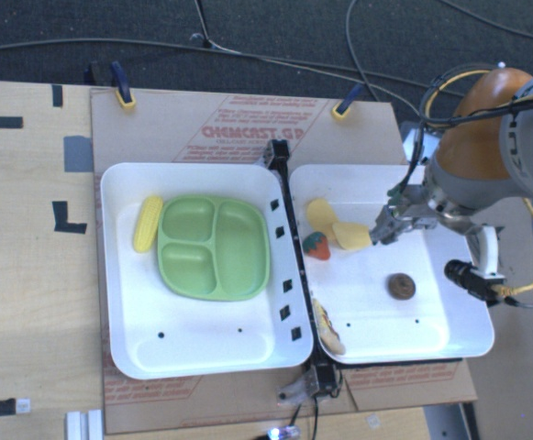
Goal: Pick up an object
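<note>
Yellow soft piece (350, 236) in right bin (431, 337), touching gripper (383, 231) tip; grip state unclear. Red-green strawberry toy (316, 245) just beside it. Brown round object (401, 287) nearer front. Green divided plate (215, 247), yellow corn (147, 224) in left bin (193, 351).

Red print on cardboard sheet (248, 126) under the bins, just beyond the far rim of the left bin (119, 246): reads roughly "CHEMCAST GP", upside down and slanted from this camera. Smaller red lines around it too blurred to read. More faint red print on the same cardboard past the near rim of that bin, illegible. No other readable text, numbers or labels.
</note>
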Controlling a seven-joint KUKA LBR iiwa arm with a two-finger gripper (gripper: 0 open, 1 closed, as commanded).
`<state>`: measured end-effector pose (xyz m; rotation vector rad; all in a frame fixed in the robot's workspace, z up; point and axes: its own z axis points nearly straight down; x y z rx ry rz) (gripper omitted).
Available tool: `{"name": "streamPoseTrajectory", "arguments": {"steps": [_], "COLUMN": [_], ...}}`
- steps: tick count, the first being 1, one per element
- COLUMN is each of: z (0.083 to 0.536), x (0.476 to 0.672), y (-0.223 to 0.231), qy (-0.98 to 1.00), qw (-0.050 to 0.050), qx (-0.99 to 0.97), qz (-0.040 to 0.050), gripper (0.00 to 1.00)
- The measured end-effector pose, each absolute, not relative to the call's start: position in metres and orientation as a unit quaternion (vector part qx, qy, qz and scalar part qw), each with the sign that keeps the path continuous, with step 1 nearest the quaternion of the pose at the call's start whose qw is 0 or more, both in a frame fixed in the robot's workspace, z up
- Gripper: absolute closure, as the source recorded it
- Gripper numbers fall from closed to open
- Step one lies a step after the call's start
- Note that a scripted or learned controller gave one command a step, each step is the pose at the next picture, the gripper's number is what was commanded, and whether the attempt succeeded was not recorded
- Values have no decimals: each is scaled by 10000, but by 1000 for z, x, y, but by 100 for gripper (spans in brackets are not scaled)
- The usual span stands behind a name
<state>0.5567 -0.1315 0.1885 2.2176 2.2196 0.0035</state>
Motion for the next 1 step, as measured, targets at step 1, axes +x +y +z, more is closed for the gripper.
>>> {"name": "streamPoseTrajectory", "arguments": {"steps": [1], "z": [240], "x": [565], "y": [-124], "qy": [7080], "qw": [18], "qx": [7062], "qz": [12], "gripper": [100]}}
